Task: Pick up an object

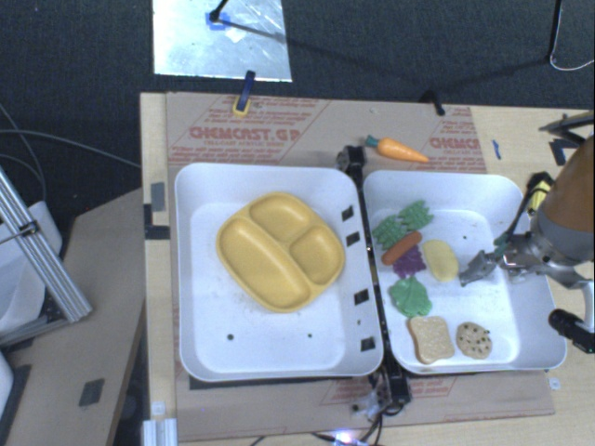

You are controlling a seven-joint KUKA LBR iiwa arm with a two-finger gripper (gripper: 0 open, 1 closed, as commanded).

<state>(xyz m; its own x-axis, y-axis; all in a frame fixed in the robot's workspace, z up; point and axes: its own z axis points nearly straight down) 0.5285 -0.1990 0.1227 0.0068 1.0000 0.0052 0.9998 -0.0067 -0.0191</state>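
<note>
My arm (569, 214) runs off the frame's right edge, most of it cut from view. My pincer (480, 268) is too small and dark to read. The metal frame (33, 258) at left is cropped.

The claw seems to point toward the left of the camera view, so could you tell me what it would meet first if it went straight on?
Probably the yellow toy just ahead of the claw, though its height above the bin is unclear.
</note>
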